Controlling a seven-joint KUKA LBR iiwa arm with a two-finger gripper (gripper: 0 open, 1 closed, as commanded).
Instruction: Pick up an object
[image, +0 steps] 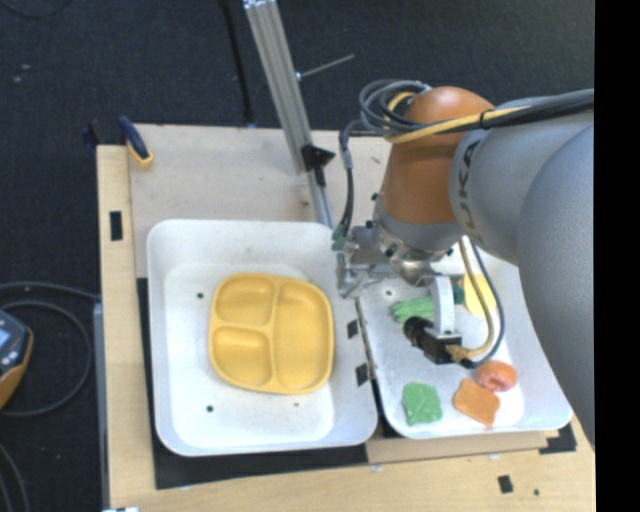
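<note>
Reaching in from 3 o'clock, the grey arm (545, 180) with its orange band (430, 170) hangs over the upper part of the right bin (535, 395). The gripper (352, 272) sits low at the arm's 7 o'clock end, right over the wall where the two bins meet. From this slant it cannot be told whether it stands wide or narrow, and nothing can be seen held in it.

The left bin (180, 300) holds a yellow divided plate (271, 332), lying flat near the bin's middle, at about 8 o'clock from the gripper and apart from it.

In the right bin, a green piece (408, 309) lies at 4 o'clock from the gripper, near it and partly hidden by the robot's own parts. Lower down, toward the bin's 6 o'clock edge, a green block (421, 402) lies flat. An orange block (476, 401) lies just beside it at 3 o'clock, and a pink piece (496, 376) touches or nearly touches the orange block at its 1 o'clock corner. These three are well apart from the gripper
</note>
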